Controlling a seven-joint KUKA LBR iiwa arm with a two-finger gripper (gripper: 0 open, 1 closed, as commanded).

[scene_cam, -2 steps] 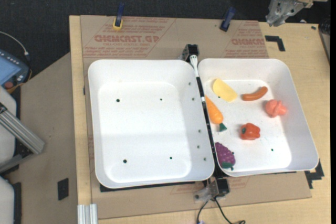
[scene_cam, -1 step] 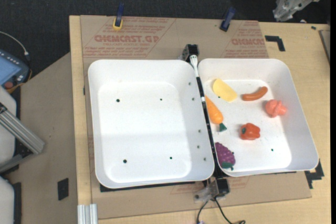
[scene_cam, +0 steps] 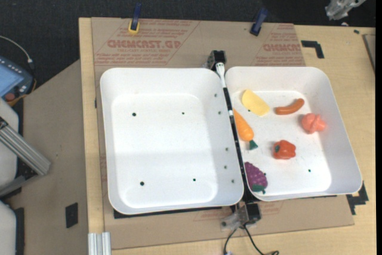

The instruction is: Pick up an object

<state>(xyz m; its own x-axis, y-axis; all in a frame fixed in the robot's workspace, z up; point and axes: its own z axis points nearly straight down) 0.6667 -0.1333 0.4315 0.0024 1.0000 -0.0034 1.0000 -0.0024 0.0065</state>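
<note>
The right bin (scene_cam: 334, 146) holds several toy foods. A yellow wedge (scene_cam: 255, 103) lies near its back left. An orange sausage (scene_cam: 289, 107) sits just right of it, and a pink lumpy piece (scene_cam: 313, 122) lies further right. A red pepper (scene_cam: 284, 150) rests near the middle. An orange carrot (scene_cam: 243, 126) lies along the left wall, and purple grapes (scene_cam: 255, 176) sit at the front left corner. My gripper (scene_cam: 342, 0) hangs high at the top right, beyond the bench's back edge and well away from every object.
The left bin (scene_cam: 161, 140) stands beside the right one, and a black divider strip (scene_cam: 230, 122) runs between them. Blue clamps (scene_cam: 135, 20) (scene_cam: 259, 21) hold the cardboard base at the back. Cables trail off the front edge (scene_cam: 242, 221).
</note>
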